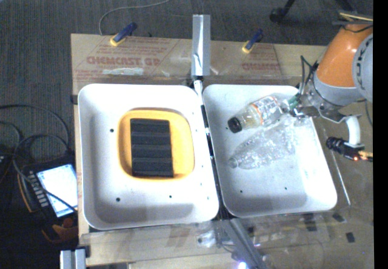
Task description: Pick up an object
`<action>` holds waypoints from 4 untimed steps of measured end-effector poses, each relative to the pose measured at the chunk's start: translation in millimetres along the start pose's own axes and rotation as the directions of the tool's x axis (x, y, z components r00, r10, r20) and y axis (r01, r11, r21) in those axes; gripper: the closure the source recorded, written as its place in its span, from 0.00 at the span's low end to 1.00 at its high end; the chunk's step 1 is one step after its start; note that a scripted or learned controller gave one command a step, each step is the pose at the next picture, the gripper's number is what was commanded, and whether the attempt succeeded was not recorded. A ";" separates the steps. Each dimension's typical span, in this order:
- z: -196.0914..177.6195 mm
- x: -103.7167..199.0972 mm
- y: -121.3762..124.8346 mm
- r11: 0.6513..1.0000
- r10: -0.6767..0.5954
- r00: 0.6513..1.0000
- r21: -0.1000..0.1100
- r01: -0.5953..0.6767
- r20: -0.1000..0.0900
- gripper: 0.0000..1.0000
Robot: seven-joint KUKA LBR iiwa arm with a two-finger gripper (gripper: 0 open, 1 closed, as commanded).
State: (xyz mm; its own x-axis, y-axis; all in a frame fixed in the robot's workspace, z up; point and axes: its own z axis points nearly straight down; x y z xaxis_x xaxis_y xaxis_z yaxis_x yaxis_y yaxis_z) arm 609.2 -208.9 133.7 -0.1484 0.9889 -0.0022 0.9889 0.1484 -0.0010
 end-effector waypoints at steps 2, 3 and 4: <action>30.0 -17.9 51.1 0.993 -0.110 0.993 0.044 0.112 -0.034 0.00; 31.7 16.2 53.9 0.994 -0.096 0.995 0.047 0.097 -0.018 0.00; 30.7 32.9 58.5 0.965 -0.262 0.965 0.032 0.261 0.018 0.00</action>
